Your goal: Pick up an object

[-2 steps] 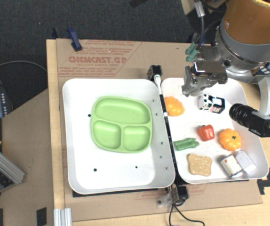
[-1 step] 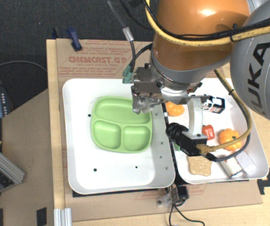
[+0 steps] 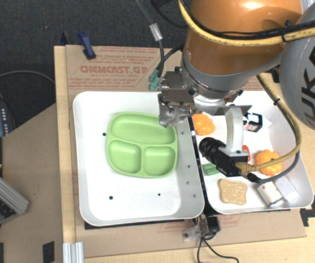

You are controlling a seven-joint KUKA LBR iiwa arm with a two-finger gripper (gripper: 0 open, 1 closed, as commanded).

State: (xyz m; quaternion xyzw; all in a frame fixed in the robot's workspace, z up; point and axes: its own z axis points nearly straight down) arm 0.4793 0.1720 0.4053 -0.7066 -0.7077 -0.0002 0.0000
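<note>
1. Gripper is right at the top-right rim of the green divided plate in the left bin. Open or closed? Can't tell, it's blurry and tucked under the wrist.
2. Just right of it there's an orange piece, partly hidden by the arm.
3. Further right and lower in the right bin: another orange thing, a toast slice, and a white block.

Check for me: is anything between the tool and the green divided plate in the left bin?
Nothing visible does. The tool hangs at the rim of the green plate in the left bin, with no object between them. The toast slice and the orange piece lie apart in the right bin.
</note>
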